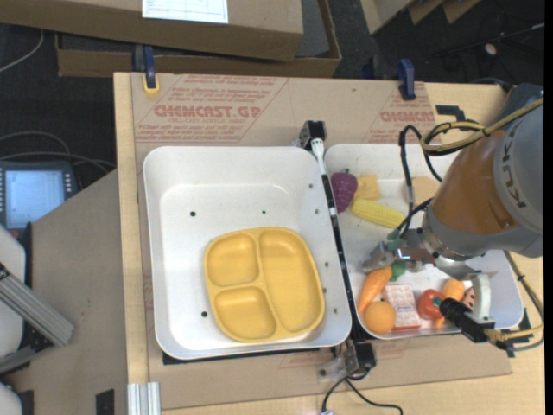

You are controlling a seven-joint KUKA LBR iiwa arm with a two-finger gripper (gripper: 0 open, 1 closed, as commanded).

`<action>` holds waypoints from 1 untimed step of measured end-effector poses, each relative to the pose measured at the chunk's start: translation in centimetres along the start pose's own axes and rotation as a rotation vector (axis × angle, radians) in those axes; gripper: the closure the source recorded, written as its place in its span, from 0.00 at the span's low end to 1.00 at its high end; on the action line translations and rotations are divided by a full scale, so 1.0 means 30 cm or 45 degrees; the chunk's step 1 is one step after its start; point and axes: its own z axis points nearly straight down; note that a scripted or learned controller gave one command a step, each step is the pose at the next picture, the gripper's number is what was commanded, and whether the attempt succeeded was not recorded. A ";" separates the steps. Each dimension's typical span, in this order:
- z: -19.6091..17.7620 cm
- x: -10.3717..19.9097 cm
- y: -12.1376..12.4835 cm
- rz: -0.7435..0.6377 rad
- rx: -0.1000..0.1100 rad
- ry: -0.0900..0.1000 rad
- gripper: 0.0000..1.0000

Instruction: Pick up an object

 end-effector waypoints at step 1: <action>-0.001 0.006 -0.071 -0.001 -0.001 0.000 0.00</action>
